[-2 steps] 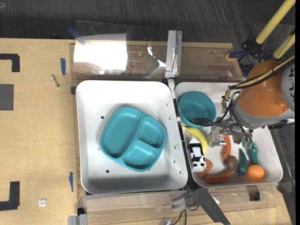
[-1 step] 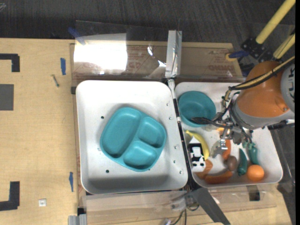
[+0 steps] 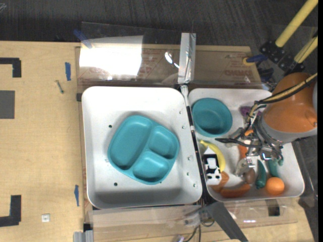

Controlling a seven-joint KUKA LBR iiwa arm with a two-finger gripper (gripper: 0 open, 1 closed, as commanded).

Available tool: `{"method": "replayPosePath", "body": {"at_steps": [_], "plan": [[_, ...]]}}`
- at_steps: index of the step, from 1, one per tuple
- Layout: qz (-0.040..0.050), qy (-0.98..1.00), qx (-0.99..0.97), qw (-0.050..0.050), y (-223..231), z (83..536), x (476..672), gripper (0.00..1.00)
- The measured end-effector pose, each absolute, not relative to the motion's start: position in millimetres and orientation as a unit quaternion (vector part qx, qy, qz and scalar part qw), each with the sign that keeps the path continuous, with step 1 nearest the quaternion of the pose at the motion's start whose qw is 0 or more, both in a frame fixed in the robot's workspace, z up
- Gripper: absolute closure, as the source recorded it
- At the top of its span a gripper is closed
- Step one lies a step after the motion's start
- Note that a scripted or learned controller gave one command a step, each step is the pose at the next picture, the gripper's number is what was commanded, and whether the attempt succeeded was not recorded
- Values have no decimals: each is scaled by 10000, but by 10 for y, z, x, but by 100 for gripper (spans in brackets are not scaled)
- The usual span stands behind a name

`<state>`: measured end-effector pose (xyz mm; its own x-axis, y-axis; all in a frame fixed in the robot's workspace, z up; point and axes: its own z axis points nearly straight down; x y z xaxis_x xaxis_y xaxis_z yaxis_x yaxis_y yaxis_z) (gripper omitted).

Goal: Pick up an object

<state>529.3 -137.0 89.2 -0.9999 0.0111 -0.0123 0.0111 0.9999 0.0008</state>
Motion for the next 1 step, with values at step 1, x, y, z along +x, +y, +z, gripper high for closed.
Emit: {"method": "replayPosePath", "body": {"at_steps": [1], "plan": [[-5,9993,354,71,-1427,894,4895,0]]}}
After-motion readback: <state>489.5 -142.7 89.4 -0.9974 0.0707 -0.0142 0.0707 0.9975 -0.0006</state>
